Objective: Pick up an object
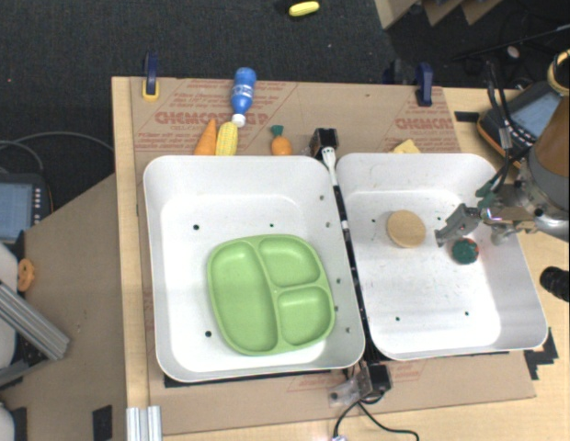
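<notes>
Gripper [457, 231] fingers spread, just above small green ball [465, 251] in right bin [432, 333]; risk: ball rolls away, fingers close on nothing.

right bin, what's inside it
The right bin holds a round tan disc and a small green ball with the hand over it. Anything beneath the hand is covered.
</notes>
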You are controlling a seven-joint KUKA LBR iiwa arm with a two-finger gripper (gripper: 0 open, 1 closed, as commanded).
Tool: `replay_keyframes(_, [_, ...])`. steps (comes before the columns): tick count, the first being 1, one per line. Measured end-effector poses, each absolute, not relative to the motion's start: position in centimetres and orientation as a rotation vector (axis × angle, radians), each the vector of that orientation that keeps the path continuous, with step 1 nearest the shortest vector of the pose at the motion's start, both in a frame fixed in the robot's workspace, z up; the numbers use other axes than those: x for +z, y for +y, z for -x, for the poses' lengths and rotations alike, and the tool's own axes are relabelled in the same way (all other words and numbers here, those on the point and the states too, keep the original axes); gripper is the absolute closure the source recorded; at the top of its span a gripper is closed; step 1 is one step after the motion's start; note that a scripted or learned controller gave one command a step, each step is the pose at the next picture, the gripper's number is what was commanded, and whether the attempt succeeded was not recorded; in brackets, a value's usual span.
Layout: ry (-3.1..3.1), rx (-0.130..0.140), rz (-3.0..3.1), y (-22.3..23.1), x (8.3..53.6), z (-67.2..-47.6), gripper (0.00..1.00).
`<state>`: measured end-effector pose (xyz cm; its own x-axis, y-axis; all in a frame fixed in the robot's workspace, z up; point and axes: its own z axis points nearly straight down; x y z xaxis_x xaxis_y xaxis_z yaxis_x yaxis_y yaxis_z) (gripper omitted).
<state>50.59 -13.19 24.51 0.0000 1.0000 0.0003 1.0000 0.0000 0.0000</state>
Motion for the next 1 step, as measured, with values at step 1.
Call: replay_keyframes(1, [-2.213,0.008,2.219,-16.60,7.95,-51.78,0.00])
